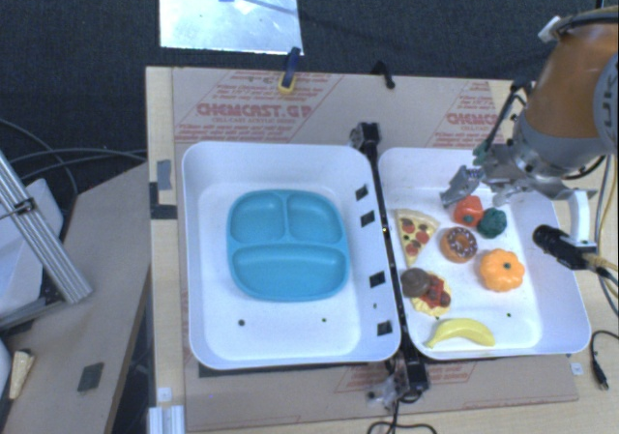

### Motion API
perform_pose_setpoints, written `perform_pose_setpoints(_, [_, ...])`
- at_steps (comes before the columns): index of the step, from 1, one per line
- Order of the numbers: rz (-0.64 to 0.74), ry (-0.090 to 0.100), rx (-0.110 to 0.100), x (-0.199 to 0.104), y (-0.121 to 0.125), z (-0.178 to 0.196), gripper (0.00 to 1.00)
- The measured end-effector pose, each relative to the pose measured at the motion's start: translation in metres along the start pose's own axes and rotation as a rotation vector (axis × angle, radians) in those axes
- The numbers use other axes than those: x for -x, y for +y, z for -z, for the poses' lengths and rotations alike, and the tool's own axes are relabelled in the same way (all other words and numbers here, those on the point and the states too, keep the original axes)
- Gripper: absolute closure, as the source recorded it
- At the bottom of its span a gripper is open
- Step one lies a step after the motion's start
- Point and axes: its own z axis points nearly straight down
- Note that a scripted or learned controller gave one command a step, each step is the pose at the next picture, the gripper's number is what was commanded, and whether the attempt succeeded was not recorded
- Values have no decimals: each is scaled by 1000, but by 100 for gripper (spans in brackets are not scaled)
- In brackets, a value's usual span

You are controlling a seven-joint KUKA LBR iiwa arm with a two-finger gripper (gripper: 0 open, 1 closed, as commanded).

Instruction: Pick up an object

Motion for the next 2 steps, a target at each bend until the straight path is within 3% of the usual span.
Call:
perform_pose_setpoints(1, [10, 4, 3, -93, 40, -23, 0])
perform_pose_setpoints(2, [-12, 0, -2, -1, -2, -125, 0])
